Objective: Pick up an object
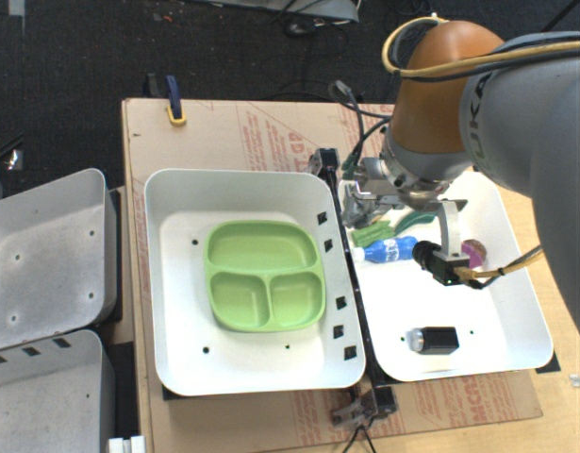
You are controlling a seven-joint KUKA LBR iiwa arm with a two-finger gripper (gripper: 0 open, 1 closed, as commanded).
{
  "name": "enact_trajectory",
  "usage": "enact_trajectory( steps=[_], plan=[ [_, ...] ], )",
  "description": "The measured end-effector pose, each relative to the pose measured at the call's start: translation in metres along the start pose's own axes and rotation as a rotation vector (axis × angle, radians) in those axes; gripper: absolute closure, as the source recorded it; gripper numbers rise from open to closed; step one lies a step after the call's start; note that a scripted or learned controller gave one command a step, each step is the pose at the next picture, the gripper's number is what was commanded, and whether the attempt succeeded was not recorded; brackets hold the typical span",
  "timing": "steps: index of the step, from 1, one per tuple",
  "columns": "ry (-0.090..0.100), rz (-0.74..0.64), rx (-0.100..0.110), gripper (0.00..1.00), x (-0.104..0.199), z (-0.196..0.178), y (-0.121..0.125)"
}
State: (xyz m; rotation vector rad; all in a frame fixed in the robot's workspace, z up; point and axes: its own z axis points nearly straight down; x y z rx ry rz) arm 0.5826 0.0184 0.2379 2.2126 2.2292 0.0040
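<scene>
Gripper [395, 213] was low in the right white plastic bin [516, 328] over a blue plastic bottle [388, 250]; grasp state indeterminate; green three-compartment plate [265, 275] lay in the left white bin [176, 347]

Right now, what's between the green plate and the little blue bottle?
In the camera view, the two bins' touching walls run between the green plate and the blue bottle, with bare white bin floor on the plate's side.

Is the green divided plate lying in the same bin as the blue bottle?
No, the green plate lies in the left bin; the blue bottle lies in the right bin.
</scene>
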Motion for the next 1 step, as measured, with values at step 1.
enact_trajectory(
  steps=[1],
  plan=[
    [-0.001,0.002,0.001,1.00,0.0519,0.0129,0.0131]
  ],
)
